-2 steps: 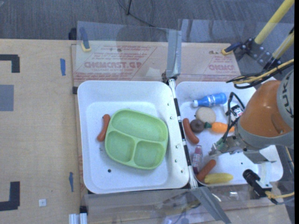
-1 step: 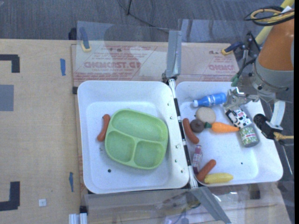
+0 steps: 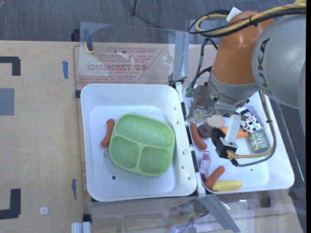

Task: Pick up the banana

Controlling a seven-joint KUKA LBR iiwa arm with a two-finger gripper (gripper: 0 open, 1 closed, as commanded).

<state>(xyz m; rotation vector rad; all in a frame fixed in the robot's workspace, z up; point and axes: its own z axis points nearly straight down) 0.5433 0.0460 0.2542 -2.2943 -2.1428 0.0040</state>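
Yellow banana [image 3: 227, 184] lies flat at the near edge of the right bin [image 3: 278, 174], at about 5 o'clock of that bin, touching or just beside one red sausage [image 3: 214, 176] at its left end. It is not lifted and nothing grips it, so the pick has not been made. The arm [image 3: 252, 52] hangs over the upper half of the same bin, with the gripper [image 3: 214, 118] low among a clutter of small items: a second sausage [image 3: 198, 135], a cow-patterned toy [image 3: 250, 123], a green jar [image 3: 257, 141] and a pink tube [image 3: 205, 161]. Whether the fingers are apart or together cannot be told, since the wrist and cables hide them. The banana sits at roughly 6 o'clock from the gripper, apart from it, with other items between. Left bin [image 3: 92, 101] holds a green divided plate [image 3: 142, 143] and a third sausage [image 3: 107, 132] at the plate's 9 o'clock. Judged from this layout, the whole task remains: travel toward the near edge, descent, closing on the fruit, and lift.
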